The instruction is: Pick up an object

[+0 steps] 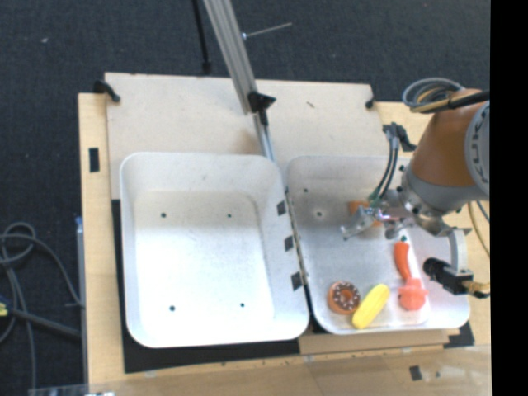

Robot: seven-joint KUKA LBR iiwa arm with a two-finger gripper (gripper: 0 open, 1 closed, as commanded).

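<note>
On the worktop (181, 114), the right bin's (318, 188) near edge holds a donut (343, 297), a yellow corn cob (371, 305) and an orange carrot-like toy (407, 277). Farther in, the gripper (363, 221) hangs low; I cannot tell its grip.

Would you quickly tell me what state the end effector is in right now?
End effector: over the right bin; cannot be told whether it is open, closed or holding anything.
</note>
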